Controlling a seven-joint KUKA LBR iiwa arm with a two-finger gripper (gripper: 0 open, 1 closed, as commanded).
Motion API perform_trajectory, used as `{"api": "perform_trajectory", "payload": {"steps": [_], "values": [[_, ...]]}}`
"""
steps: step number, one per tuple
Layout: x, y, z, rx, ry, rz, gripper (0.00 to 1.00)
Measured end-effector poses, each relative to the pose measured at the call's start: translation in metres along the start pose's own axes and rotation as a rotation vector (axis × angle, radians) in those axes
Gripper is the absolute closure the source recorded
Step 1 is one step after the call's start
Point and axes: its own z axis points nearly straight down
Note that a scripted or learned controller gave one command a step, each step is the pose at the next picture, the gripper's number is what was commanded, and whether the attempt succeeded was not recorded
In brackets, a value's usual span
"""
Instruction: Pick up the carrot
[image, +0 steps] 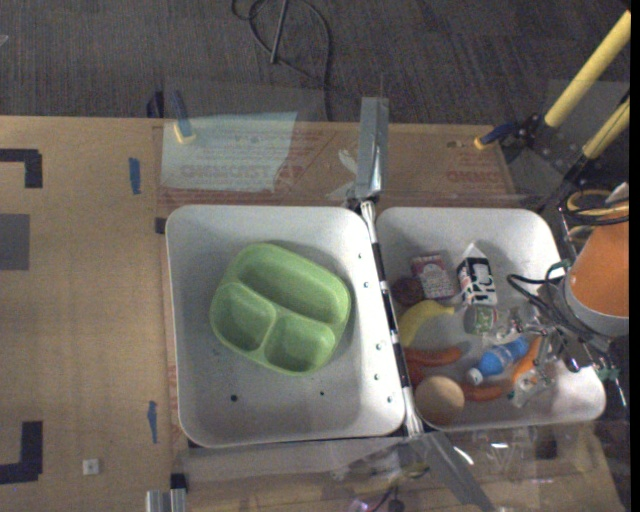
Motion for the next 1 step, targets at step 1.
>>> {"api": "perform_trajectory", "payload": {"steps": [1], "values": [[-0.0067, 0.0585, 0.0031, -0.003, 0.004, -0.211, 0.00]]}}
